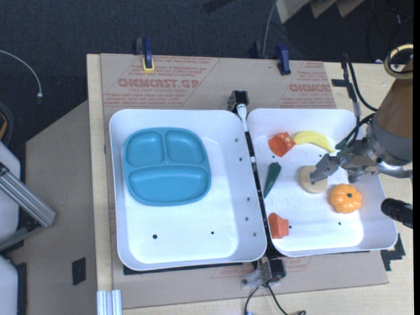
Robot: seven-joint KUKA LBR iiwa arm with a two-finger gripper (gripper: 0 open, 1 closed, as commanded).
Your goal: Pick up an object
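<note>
The gripper hovers over the round beige piece, approaching; whether it is apart I cannot tell; next it must descend.

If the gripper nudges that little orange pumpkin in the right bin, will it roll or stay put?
The pumpkin looks round and squat, so it would probably slide or wobble rather than roll far. Its smooth, plastic-looking skin suggests it's light and maybe slippery on the white bin floor. The gripper is close beside it.

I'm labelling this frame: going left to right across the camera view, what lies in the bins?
Blue divided plastic plate → dark green pepper → round beige piece → orange toy pumpkin.
</note>
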